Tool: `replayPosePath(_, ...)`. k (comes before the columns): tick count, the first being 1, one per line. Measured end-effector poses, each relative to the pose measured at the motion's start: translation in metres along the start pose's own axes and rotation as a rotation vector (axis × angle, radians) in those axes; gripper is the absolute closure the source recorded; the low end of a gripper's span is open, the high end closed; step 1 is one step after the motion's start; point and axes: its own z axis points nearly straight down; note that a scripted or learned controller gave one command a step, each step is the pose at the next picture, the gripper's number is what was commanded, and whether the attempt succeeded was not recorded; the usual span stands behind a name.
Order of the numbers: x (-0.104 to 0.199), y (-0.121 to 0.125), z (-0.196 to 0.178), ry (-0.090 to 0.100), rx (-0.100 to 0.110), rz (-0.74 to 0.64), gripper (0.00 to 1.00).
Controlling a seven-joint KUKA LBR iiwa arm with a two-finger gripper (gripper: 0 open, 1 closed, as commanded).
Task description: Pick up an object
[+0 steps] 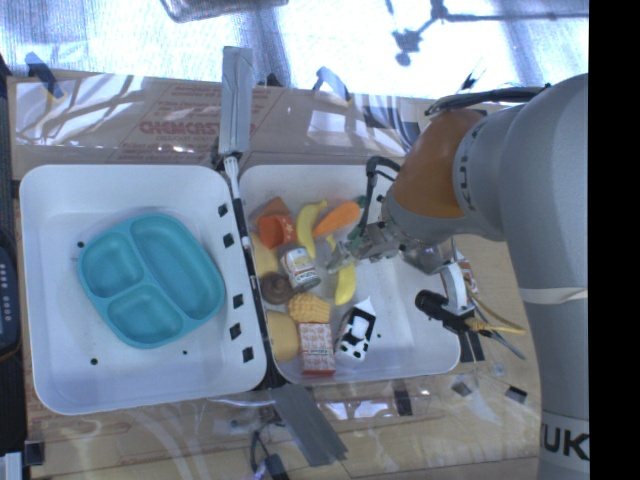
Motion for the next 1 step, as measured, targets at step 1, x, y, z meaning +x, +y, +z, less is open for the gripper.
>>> replayPosePath(1,0.046,-0.0132,-0.0905,0.0,-0.005,-0.002,1.0)
